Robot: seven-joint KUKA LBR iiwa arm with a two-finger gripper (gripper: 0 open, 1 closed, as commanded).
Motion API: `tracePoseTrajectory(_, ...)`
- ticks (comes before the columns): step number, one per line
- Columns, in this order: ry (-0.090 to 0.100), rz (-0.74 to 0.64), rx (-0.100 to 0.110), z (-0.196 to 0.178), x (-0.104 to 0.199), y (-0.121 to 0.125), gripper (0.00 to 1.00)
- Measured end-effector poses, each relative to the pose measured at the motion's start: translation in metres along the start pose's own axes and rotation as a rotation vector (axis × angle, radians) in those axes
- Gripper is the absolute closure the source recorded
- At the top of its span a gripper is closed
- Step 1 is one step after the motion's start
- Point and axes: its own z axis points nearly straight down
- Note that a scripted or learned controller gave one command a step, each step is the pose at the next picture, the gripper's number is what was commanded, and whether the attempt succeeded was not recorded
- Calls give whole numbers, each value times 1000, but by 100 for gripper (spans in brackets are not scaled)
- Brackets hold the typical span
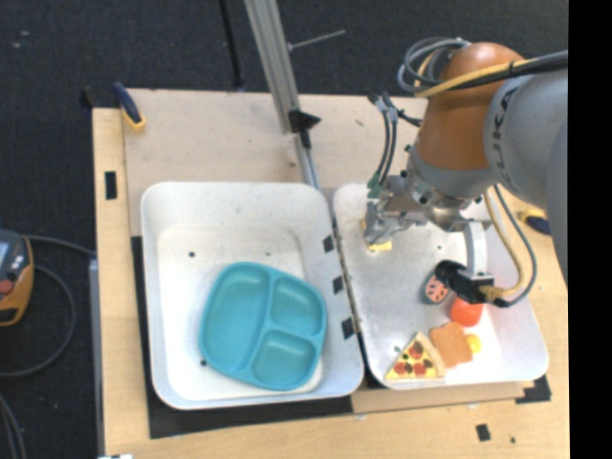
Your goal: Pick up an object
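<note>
Low over the far left corner of the right bin (pixel 356 256), the gripper (pixel 378 232) hangs just above a small pale yellow piece (pixel 381 247) that peeks out at its tip. From where I stand I cannot tell how the gripper is set, since the grey wrist and the orange band (pixel 464 103) above it block the view, and I cannot tell whether the yellow piece is caught or only lying underneath. That piece looks to me like the object being gone after.

The rest of the toy food sits well apart from it, toward the near right of the same bin: a watermelon slice (pixel 438 288), an orange-red piece (pixel 466 311), a tan toast-like piece (pixel 450 343) and a pizza slice (pixel 415 360) at the near edge. The left bin (pixel 163 208) holds a teal divided plate (pixel 264 325).

What worries me is how close the yellow piece lies to the bin wall. If the gripper comes down a little off, it may strike the rim or push the piece into the corner instead of closing around it. The piece is small and probably light, so a slightly off-centre pinch could flick it away or let it slip during the lift. The black cable (pixel 478 283) looping near the watermelon slice could also brush that food if the arm swings.
</note>
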Motion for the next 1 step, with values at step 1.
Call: tracePoseTrajectory(1,-1,1,1,7,52,-7,100)
